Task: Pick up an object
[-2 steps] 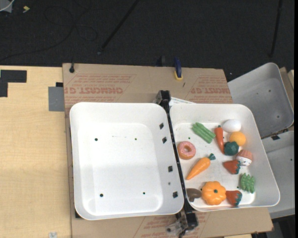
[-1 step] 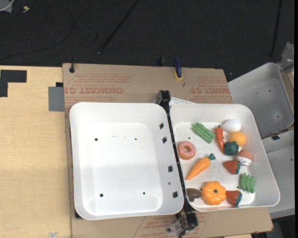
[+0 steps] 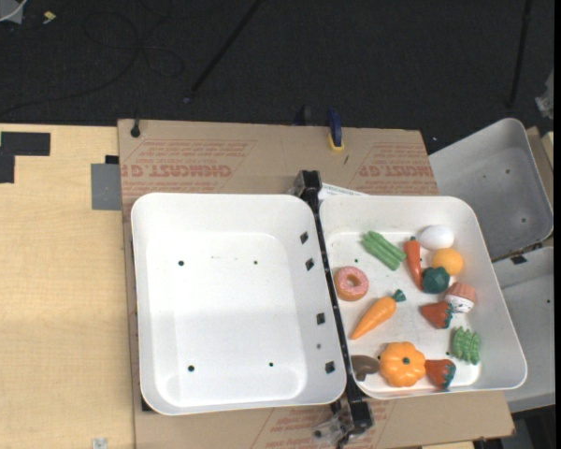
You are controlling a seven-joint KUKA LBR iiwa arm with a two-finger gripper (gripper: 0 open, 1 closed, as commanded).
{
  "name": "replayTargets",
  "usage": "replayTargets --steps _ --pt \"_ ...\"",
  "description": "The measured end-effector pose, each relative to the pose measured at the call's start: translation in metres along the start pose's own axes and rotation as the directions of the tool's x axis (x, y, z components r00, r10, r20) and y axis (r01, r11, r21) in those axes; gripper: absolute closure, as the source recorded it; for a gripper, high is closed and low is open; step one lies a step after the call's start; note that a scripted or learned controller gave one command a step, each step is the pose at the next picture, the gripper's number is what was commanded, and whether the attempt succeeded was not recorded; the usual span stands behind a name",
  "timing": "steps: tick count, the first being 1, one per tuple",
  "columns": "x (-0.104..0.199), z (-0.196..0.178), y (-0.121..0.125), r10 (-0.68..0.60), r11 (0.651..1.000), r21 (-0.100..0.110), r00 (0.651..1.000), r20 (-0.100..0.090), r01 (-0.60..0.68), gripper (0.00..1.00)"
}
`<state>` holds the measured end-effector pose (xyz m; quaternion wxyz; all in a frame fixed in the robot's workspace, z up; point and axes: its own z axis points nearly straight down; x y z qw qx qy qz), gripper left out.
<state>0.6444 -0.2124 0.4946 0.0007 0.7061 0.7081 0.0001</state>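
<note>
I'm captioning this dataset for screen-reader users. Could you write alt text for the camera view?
Two shallow white bins sit side by side on a cardboard-covered bench; the right bin holds toy foods, including a pumpkin, a carrot, a pink donut and a white egg. The left bin has bare white floor.

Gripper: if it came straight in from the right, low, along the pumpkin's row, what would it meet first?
Probably the wall of the right bin. If it passed above that, it would first meet the red toy right of the pumpkin. The green toy lies close to that line.
</note>
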Motion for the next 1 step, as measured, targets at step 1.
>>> replayTargets --steps 1 --pt "0.0011 -0.0318 0.0004 -0.003 1.000 0.001 1.000 0.000 0.003 1.00"
